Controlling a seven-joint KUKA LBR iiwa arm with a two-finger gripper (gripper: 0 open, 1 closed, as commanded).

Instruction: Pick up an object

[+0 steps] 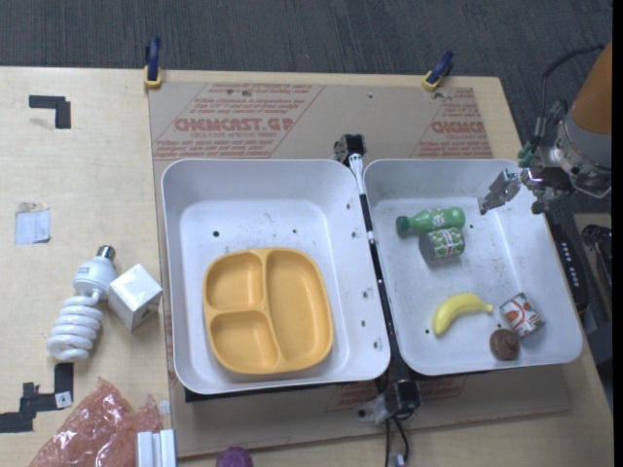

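Observation:
The right bin (545,350) holds a green bottle (429,221) lying on its side, a small green can (442,244) just below it, a yellow banana (459,310), a red-and-white can (520,315) and a brown round object (504,344). My gripper (518,190) hangs over the bin's upper right corner, right of the green bottle. Its fingers are spread apart with nothing between them.
The left bin (185,261) holds a yellow divided plate (267,311). Outside the bins on the left lie a spiral light bulb (80,305), a white cube (135,297) and a red mesh bag (92,426). Clamps (153,61) sit at the board's back edge.

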